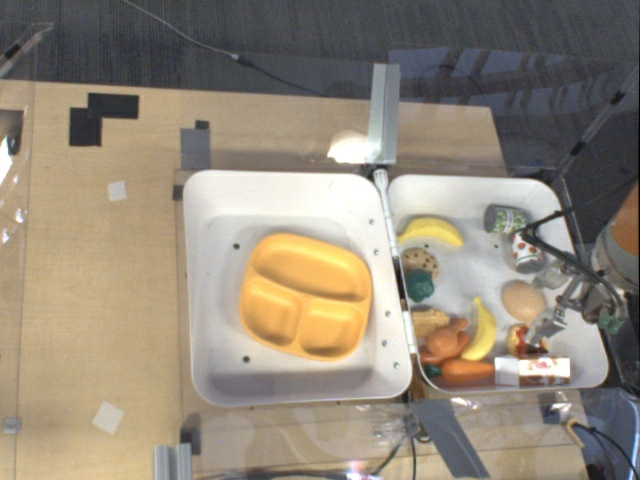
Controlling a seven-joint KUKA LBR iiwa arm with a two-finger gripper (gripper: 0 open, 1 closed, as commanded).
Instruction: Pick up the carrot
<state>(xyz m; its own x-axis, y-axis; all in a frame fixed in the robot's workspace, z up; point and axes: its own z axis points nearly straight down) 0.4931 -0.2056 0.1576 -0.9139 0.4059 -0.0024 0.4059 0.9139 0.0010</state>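
Note:
The carrot (466,372) is a long orange piece lying flat along the front wall of the right bin (470,193), near its front left corner. A white and red box (532,370) lies just right of the carrot's tip. My gripper (574,306) hangs over the right side of this bin, beside a beige rounded item (521,300) and above a small red item (517,341). It is well to the right of the carrot and apart from it. Nothing shows in its grasp.
The right bin also holds two bananas (432,231) (483,330), a cookie (420,262), a dark green item (420,286), an orange lump (446,341) and two cans (505,218). A yellow divided plate (305,295) lies in the left bin (220,208).

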